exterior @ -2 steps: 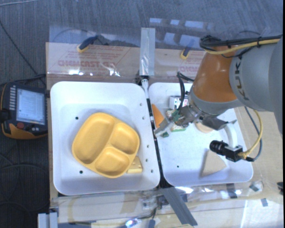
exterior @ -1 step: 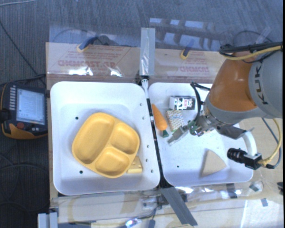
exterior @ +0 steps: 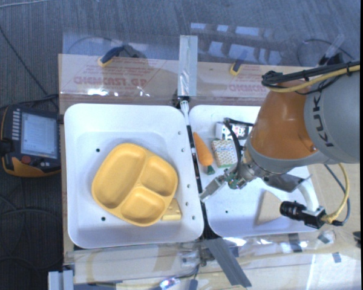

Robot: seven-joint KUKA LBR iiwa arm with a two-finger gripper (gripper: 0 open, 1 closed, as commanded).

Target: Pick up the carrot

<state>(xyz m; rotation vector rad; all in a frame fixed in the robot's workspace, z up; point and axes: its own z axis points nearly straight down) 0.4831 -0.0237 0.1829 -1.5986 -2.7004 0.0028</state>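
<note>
Gripper (exterior: 213,186) hovers beside tapered, smooth orange carrot (exterior: 202,150).

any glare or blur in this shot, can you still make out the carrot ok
Camera view: sharp on the whole, even light; glare streaks on the clear plastic sheet behind the bins; the carrot shows clearly at the right bin's left wall; the arm shades part of that bin's floor.

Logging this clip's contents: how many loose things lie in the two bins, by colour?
Yellow: 1, the divided plate in the left bin
Orange: 1, the carrot in the right bin
Green and white: 1, the packet beside the carrot
Total: 3
</note>
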